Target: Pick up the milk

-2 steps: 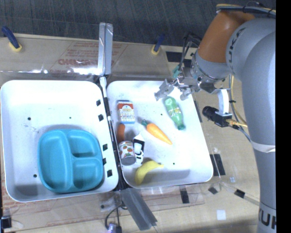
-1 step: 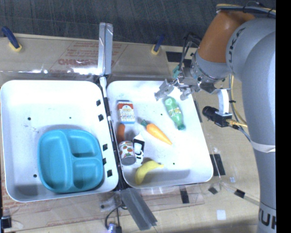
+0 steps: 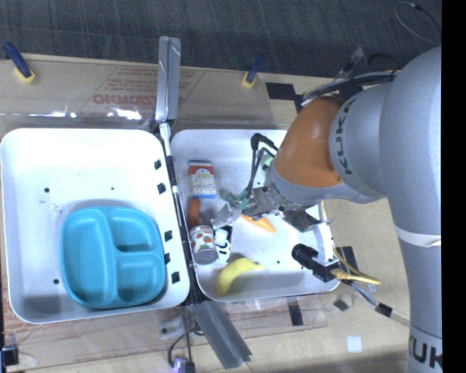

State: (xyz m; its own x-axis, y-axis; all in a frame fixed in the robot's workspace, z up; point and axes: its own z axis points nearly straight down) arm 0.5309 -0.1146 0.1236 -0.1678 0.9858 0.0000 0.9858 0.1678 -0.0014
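Observation:
The milk (image 3: 202,179) looks like a small carton with a red top and a pale label. It lies flat in the right bin (image 3: 291,282), near its left wall. My gripper (image 3: 234,205) hangs low over the middle of that bin, a little to the right of the carton and below it in the view, apart from it. The orange-banded wrist (image 3: 314,150) covers the bin's right half. Nothing shows as held.
Below the gripper lie a carrot (image 3: 259,224), a small can (image 3: 203,244), a black-and-white item (image 3: 222,244) and a banana (image 3: 236,273). A small orange piece (image 3: 194,208) sits by the left wall. The left bin (image 3: 31,162) holds a blue divided tray (image 3: 113,255).

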